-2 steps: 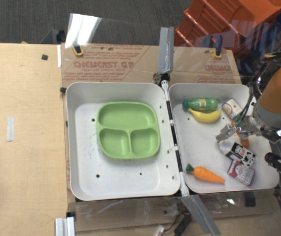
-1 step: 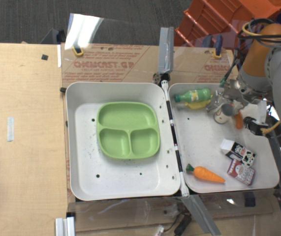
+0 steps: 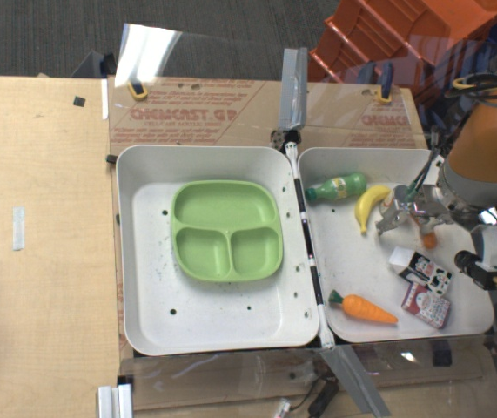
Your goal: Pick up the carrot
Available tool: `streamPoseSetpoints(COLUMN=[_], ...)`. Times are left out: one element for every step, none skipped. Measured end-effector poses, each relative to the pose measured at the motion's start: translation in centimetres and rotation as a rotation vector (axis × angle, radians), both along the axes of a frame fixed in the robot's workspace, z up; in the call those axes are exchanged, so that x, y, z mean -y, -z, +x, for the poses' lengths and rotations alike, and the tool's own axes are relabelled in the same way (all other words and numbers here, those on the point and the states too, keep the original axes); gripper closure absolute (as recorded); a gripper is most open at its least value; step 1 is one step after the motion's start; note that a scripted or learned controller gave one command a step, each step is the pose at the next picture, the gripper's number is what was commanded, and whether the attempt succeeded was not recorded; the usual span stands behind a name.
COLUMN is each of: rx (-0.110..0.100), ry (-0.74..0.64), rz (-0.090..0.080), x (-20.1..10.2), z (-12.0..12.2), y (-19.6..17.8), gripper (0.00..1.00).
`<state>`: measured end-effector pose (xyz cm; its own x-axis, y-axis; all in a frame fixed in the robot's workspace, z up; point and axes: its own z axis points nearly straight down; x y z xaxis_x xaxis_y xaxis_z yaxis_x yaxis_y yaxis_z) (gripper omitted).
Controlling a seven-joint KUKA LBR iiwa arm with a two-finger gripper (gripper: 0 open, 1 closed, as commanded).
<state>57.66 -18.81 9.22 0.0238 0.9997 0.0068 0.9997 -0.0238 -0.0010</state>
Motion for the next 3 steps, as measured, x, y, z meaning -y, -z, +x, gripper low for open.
streamPoseSetpoints(rx=[-0.014, -0.002, 0.000], ry=[0.007, 0.022, -0.372], rz=[-0.006, -0.007, -0.006], x=[-7.2, -9.1, -2.7], z=[7.9, -1.2, -9.2], y=[0.4, 0.2, 0.2], gripper=[0.00, 0.00, 0.00])
